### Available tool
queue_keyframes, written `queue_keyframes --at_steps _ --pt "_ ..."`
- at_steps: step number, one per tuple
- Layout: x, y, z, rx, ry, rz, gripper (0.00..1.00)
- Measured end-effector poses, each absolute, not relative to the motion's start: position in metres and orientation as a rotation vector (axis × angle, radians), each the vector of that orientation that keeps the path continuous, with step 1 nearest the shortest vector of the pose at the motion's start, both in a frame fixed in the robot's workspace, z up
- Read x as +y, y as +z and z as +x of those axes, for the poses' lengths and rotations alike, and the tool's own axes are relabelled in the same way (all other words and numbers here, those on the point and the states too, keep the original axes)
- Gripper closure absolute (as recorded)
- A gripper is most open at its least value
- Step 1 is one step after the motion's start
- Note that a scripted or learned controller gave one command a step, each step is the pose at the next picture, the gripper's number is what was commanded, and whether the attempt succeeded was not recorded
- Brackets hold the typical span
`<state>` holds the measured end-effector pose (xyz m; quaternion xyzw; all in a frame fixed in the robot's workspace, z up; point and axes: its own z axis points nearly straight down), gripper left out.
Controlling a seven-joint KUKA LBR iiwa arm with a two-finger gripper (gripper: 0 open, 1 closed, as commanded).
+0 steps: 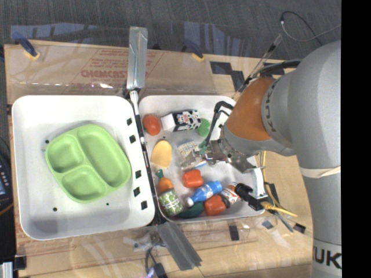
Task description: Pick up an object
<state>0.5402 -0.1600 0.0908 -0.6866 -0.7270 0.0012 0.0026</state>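
The grey arm (307,114) bulks largest and nearest the lens, filling the right of the frame, its orange band (252,112) turned toward the centre. From there the wrist drops into the right bin (152,106), and the gripper (206,153) sits low at the bin's middle, among the clutter. Whether the claw is wide or narrow I cannot tell; dark wrist hardware and cables hide it, and nothing can be seen between the tips.

The relation that matters: the nearest things lie just left of and below the claw. A clear crinkled packet (188,151) lies touching or just beside it on the left, and an orange-red block (193,178) sits just below. A blue bottle (206,191) lies lower still, its long axis slanting from lower left to upper right. A yellow lemon-like piece (162,153) lies further left, near the bin's dividing wall.

I judge the packet or the red block the likeliest target, needing only a short drop and close.

The left bin (23,155) holds a green divided plate (87,162), well apart from the arm
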Motion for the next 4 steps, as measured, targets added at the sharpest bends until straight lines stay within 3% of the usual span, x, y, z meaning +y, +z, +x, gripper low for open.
queue_keyframes --at_steps 1,2,3,4 --pt "-0.175 0.092 0.598 -2.298 0.000 -2.141 0.00" --pt "-0.123 0.091 0.522 -2.217 0.004 -2.219 0.00" --pt "-0.123 0.101 0.522 -2.219 0.005 -2.215 1.00" --pt "-0.116 0.145 0.499 -2.274 0.000 -2.164 1.00"
